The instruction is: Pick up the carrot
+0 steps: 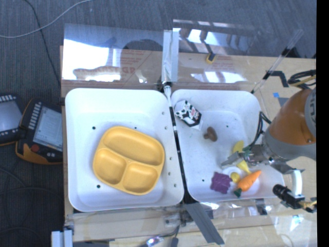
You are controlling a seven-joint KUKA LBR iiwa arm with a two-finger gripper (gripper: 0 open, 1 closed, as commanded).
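The carrot (249,180) is orange with a green top and lies in the right bin (226,103) near its front right corner, with the green end pointing to the front left. My gripper (230,161) reaches in from the right and hangs just behind and left of the carrot, over a yellow toy (239,148). Nothing shows in its grasp. The carrot lies free on the bin floor.
A purple toy (221,182) lies just left of the carrot, with a small yellow piece (235,176) between them. A brown toy (209,134) and a black-and-white cow toy (187,113) sit further back. The left bin (82,107) holds a yellow divided plate (128,159).
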